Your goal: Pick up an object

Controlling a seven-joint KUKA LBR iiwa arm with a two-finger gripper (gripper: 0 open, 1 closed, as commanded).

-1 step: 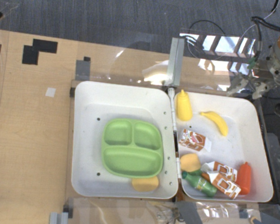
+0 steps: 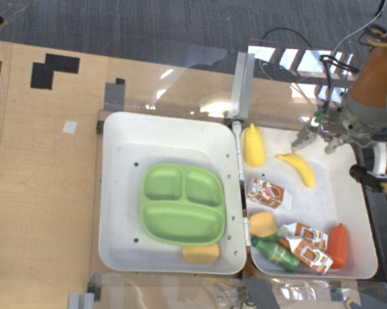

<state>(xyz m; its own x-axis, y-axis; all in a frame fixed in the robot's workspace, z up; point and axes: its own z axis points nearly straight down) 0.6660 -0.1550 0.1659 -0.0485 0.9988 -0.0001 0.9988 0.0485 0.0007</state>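
Observation:
My gripper (image 2: 318,142) hangs over the back of the right bin (image 2: 361,219), its two fingers spread open with nothing between them. A yellow banana (image 2: 299,168) lies just below and left of it, apart from the fingertips. A yellow mustard bottle (image 2: 254,146) rests against the bin's left wall. Further forward lie a small printed carton (image 2: 267,192), an orange-yellow fruit (image 2: 262,224), a green bottle (image 2: 276,253), two more printed cartons (image 2: 307,244) and a red-orange bottle (image 2: 338,245).
The left bin (image 2: 113,190) holds a green divided plate (image 2: 183,205) and a yellow sponge-like piece (image 2: 201,253) at its front edge. A metal post (image 2: 242,87) stands behind the wall between the bins. Cables hang behind the arm (image 2: 382,79).

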